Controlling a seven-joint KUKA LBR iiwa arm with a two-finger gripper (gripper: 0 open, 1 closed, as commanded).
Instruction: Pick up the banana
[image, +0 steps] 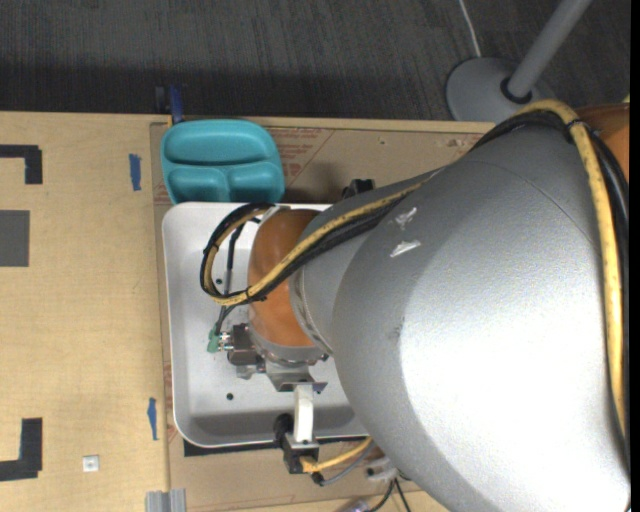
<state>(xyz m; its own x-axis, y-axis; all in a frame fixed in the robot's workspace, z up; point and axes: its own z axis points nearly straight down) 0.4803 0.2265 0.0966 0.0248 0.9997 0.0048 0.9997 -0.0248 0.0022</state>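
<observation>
- The grey arm (470, 300) is spreading across the right and middle of the camera view, reaching in from the right and covering most of what lies below it.
- The bench (80, 300), tan with black and blue tape marks, is lying bare on the left.
- A white bin (190, 330) is sitting under the arm; its left wall and near rounded corner are showing, with a strip of bare floor beside them.
- A teal plastic tray (222, 160) is resting just beyond the bin's far edge, touching or nearly touching the rim.
- The orange band (270, 285) above the wrist is hanging over the bin's middle, with black and yellow cables (225, 255) looping round it.
- The gripper (278, 375) is pointing down into the bin, seen from behind its mount; I cannot tell whether it is holding anything.
- The banana is not something I can place: the arm is hiding most of the bin, and the visible floor is showing no yellow fruit, so it is probably lying beneath the wrist.
- Judging by the task alone, a banana should be light, curved and soft under a smooth skin, bruising easily; gripping gently across its thicker middle would likely be steadier than taking either tapered end.
</observation>
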